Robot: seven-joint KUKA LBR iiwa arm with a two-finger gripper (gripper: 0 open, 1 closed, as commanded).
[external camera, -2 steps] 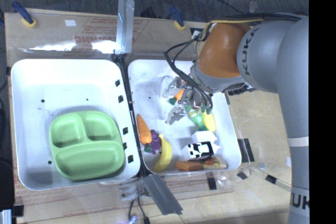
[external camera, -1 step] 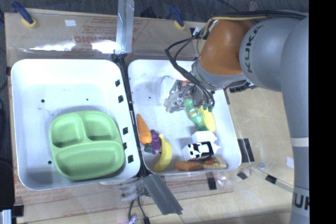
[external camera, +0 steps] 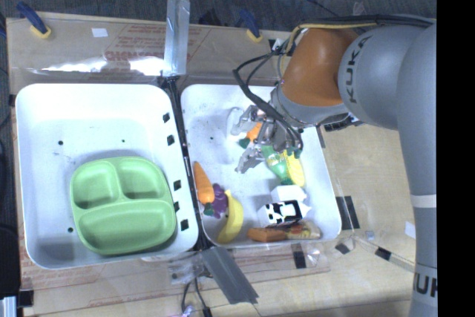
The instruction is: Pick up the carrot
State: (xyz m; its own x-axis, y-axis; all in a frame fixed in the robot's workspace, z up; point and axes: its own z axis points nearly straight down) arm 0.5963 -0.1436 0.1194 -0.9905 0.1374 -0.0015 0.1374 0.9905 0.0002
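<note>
An orange carrot lies in the right bin, against its left wall and pointing up-left. My gripper hangs over the middle of that bin, to the right of and above the carrot, apart from it. Its two metal fingers are spread open. A small orange piece shows between them close to the palm; I cannot tell what it is or whether the fingers touch it.
Beside the carrot lie a purple toy and a banana. A green-and-yellow item, a black-and-white toy and a long orange-red item fill the bin's lower right. The left bin holds a green divided plate.
</note>
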